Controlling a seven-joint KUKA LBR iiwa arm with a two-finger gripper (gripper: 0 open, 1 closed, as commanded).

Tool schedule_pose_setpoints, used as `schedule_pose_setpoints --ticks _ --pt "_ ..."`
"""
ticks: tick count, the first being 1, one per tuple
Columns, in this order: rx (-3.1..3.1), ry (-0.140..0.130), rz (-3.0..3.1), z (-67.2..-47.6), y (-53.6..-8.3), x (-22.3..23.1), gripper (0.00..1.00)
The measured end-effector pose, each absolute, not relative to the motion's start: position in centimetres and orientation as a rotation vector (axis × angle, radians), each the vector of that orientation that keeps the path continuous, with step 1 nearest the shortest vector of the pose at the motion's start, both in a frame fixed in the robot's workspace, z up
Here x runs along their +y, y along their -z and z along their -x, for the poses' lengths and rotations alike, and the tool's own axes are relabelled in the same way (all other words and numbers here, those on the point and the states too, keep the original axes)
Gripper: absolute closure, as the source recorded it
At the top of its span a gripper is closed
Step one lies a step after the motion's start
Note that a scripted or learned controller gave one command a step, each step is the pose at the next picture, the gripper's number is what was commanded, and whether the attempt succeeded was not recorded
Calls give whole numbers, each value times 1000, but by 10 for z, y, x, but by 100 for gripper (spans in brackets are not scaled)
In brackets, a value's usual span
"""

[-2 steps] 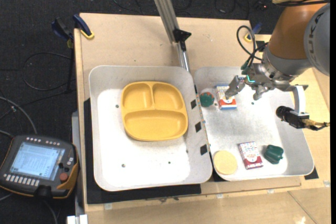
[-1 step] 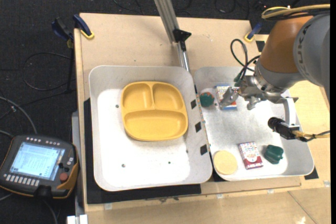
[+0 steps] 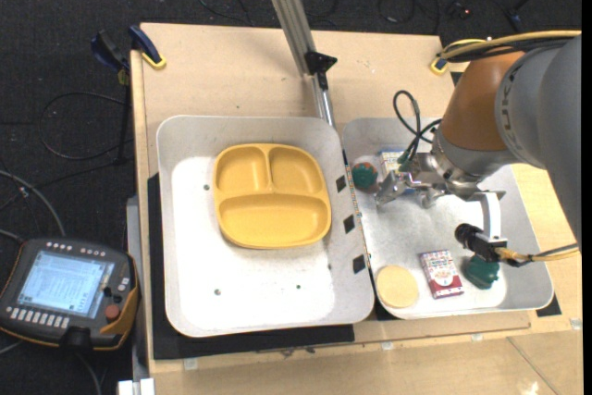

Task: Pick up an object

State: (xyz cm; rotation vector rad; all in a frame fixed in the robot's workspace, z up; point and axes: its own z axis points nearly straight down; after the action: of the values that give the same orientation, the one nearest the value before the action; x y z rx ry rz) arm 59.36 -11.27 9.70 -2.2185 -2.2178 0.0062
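a grey robot arm's gripper [image 3: 400,187] hangs low in the right bin [image 3: 527,227]. whether it grips anything cannot be told. a green ball [image 3: 364,172] lies just beside it. a red box [image 3: 441,274] and tan disc [image 3: 399,286] rest nearer the bin's front, unlifted.

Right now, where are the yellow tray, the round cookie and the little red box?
Yellow tray [image 3: 273,196], camera view, on its big lower compartment.
Round cookie [image 3: 400,286], camera view, on the middle of its top.
Little red box [image 3: 441,273], camera view, on its printed face.
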Motion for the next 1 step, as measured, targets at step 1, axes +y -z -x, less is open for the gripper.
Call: schedule_pose_setpoints --ticks 1 --pt "-2223 1 2222 -596 -111 -113 100"
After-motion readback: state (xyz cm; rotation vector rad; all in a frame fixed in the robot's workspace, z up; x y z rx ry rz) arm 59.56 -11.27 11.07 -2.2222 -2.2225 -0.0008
